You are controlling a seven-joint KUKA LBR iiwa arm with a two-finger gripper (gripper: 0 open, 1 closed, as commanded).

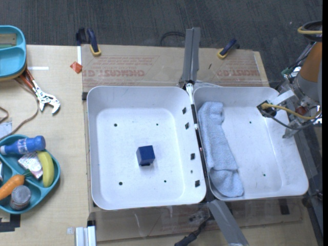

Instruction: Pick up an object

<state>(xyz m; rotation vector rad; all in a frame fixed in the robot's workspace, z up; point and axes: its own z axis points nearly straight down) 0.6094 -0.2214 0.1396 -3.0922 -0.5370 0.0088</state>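
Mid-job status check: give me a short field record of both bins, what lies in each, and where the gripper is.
left bin: one blue cube, near the middle, clear of the walls
right bin: one pale towel, stretched lengthwise along the wall next to the left bin
gripper: over the right bin's far right side, apart from the towel and the cube
pick state: neither thing lifted; both rest on their bin floors

Robot lab bench: clamped cardboard (123, 65), white bins (128, 122), wrench (45, 100).
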